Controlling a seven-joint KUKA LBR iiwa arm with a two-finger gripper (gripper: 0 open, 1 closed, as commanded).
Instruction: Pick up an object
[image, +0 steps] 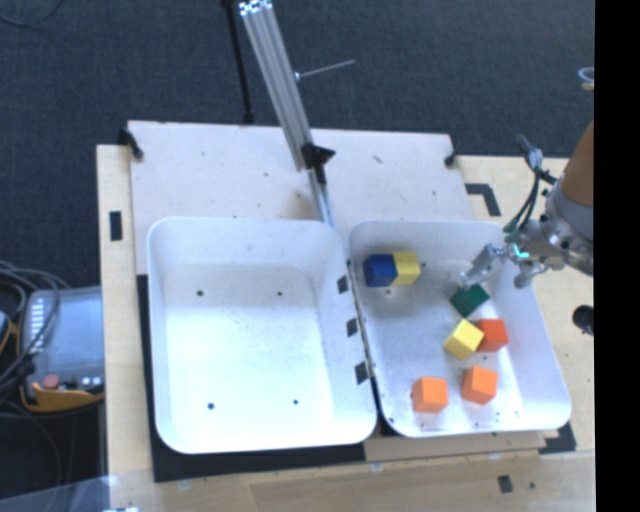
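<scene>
Claw (497, 262) is seen at the right of the frame, over the right bin (535, 330), fingers spread and nothing gripped. Green block (469, 298) is located just below it. Yellow block (463, 339), red block (493, 334) and two orange blocks (430, 393) are grouped lower down; blue block (379, 270) is noted upper left.

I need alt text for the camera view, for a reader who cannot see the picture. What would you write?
A robot arm's end effector hangs over the right white bin, just above a green block. That bin also contains a blue block touching a yellow block, another yellow block and three orange blocks. The left white bin sits beside it.
</scene>
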